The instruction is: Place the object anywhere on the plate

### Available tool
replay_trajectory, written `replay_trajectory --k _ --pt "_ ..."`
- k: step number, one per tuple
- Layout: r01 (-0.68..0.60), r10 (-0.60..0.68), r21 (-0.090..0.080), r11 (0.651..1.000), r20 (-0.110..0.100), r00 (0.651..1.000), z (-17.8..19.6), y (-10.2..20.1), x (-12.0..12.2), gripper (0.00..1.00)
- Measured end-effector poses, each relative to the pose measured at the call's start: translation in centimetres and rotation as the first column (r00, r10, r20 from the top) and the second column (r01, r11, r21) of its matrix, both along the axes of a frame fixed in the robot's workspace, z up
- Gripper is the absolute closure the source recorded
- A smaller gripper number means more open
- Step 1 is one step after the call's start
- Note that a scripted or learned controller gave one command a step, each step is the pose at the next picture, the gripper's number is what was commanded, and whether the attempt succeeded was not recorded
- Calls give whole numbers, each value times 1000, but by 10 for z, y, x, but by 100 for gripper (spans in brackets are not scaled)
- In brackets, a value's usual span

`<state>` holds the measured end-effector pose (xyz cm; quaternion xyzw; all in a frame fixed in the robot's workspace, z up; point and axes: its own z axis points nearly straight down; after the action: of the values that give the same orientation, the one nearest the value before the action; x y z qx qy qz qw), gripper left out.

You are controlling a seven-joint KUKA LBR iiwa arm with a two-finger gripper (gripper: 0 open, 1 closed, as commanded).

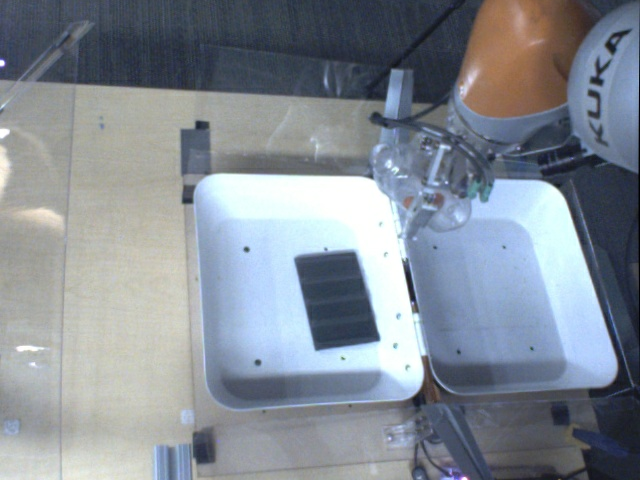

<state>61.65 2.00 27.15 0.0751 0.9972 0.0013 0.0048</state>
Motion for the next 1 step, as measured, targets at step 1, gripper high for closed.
replay_trajectory --k 1 --pt "-283 283 0 959 -3 959 -8 112 -39 100"
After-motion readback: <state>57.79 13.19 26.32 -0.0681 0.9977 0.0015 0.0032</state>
